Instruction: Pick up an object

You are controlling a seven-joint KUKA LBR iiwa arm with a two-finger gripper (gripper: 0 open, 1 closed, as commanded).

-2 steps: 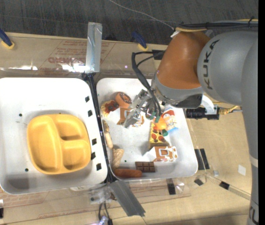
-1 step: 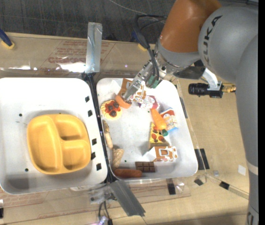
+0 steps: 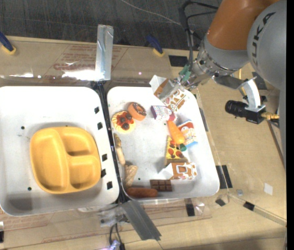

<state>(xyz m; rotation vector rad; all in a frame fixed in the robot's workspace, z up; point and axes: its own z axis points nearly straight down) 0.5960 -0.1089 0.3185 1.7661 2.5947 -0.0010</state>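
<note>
My gripper [image 3: 184, 80] hangs over the far right corner of the right bin [image 3: 209, 184], reaching in from the right. It is shut on a small printed carton [image 3: 170, 94], which tilts across the bin's rim just below the fingers. Several toy foods lie in the bin beneath: an orange carrot [image 3: 175, 133], a pizza slice [image 3: 174, 151], a doughnut [image 3: 136, 111], a berry tart [image 3: 123, 121] and a purple-and-white packet [image 3: 161, 112].
A chocolate bar [image 3: 161, 185], a sausage [image 3: 142, 192] and another small carton [image 3: 184, 171] lie along the right bin's near edge. A bread stick [image 3: 119, 152] rests against its left wall. The left bin [image 3: 6, 103] holds a yellow divided tray [image 3: 65, 159].
</note>
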